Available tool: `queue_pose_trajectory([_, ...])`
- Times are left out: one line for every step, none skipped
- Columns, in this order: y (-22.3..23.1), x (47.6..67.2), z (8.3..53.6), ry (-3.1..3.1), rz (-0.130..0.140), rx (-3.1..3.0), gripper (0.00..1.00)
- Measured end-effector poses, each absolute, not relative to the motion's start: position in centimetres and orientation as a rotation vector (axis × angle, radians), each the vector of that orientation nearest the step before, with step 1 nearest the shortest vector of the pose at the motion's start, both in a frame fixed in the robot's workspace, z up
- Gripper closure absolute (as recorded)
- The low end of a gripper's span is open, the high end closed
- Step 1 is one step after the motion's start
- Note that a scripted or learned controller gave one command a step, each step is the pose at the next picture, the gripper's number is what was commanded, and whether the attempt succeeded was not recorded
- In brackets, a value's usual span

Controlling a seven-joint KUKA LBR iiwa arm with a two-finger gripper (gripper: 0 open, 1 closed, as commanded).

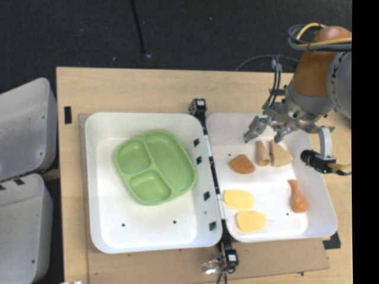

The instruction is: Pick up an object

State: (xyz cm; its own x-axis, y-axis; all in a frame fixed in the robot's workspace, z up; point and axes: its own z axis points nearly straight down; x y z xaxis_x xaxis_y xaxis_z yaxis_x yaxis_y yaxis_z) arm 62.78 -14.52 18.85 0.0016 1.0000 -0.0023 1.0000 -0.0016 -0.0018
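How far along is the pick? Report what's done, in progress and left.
Done: nothing lifted yet; all the food pieces lie in the right bin. In progress: the hand, fingers spread, hovers over the bin's far side, just above the tan cylinder and tan wedge. Left: descend, close on a piece, and lift it.
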Motion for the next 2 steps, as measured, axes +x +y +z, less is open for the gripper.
queue_pose_trajectory([-14.9, 63.1, 12.7, 2.219, -0.005, 2.224, 0.0])
queue_pose_trajectory([-15.0, 63.2, 14.1, 2.213, 0.002, 2.223, 1.0])
